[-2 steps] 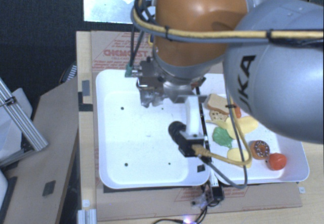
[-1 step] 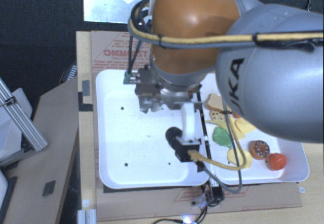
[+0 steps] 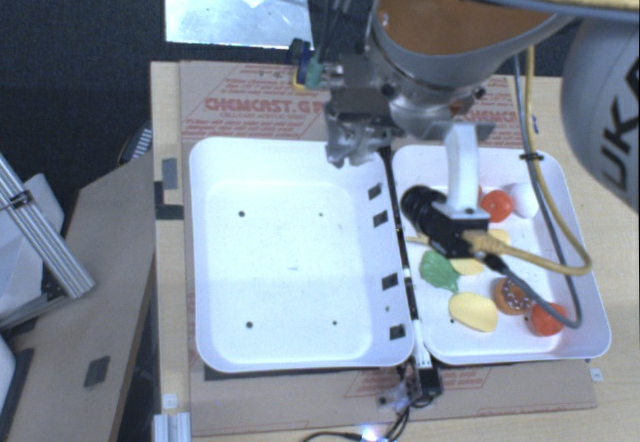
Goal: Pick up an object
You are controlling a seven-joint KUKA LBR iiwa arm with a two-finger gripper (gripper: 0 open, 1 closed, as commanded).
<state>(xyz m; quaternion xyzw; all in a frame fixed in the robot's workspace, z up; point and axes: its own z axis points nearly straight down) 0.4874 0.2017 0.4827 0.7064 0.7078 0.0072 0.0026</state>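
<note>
My gripper (image 3: pixel 352 150) hangs over the far edge of the bins, just left of the divider between them, above the back right corner of the left bin (image 3: pixel 205 260). Nothing shows in its grasp. The objects lie in the right bin (image 3: pixel 596 326): a green leafy piece (image 3: pixel 438 271), a yellow lemon-shaped piece (image 3: pixel 473 312), a brown round donut-like piece (image 3: pixel 513 296), a red piece (image 3: pixel 545 320), an orange-red ball (image 3: pixel 497 203) and a white rounded piece (image 3: pixel 523 198). The gripper stands well apart from all of them, to their far left.
The grey and orange arm (image 3: pixel 470 0) covers the back of the right bin. A row of black clips (image 3: pixel 383 220) runs along the divider. A yellow cable (image 3: pixel 540 260) loops over the right bin's objects. Cardboard (image 3: pixel 250 100) lies under both bins.
</note>
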